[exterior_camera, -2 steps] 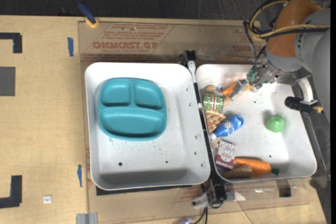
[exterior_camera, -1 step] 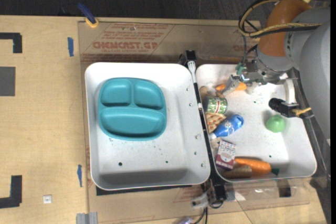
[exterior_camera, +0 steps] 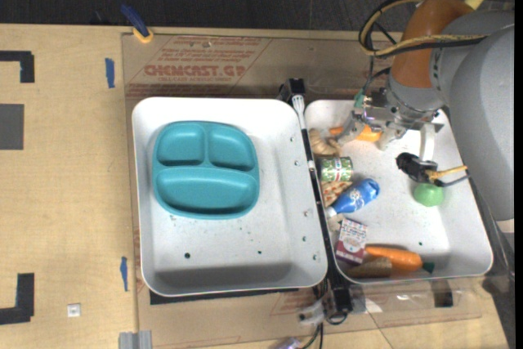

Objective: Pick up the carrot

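The carrot is orange with a dark green tip and lies flat along the near wall of the right bin, pointing left-right. My gripper hangs over the far left part of that bin, well away from the carrot. A small orange piece sits right under the gripper; contact cannot be made out.
A green ball, blue bottle, green can, red-and-white box and tan bits share the right bin. The box touches the carrot's left end. A teal divided plate lies in the left bin.
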`<act>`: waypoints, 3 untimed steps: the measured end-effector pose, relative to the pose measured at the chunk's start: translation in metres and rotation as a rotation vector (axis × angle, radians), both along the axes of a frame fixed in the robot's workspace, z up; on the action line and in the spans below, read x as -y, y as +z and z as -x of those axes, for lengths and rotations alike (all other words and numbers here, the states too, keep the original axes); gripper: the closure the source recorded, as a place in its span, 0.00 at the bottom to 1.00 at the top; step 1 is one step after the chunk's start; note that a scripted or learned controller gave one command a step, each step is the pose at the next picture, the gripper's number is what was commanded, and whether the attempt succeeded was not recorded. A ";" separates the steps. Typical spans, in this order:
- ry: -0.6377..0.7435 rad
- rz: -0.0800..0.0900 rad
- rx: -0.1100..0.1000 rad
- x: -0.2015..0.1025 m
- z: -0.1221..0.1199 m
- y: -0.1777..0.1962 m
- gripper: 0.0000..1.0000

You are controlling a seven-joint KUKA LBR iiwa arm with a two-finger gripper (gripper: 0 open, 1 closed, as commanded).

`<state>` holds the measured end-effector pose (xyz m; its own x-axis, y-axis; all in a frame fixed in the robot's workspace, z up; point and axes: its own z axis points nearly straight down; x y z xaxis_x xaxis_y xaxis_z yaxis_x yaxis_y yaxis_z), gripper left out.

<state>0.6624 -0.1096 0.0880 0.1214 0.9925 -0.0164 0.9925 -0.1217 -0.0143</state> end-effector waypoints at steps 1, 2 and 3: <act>0.000 0.004 -0.016 0.002 0.004 0.007 1.00; 0.002 0.003 -0.012 0.001 0.002 0.008 0.00; -0.278 -0.026 -0.034 0.012 0.003 0.000 0.00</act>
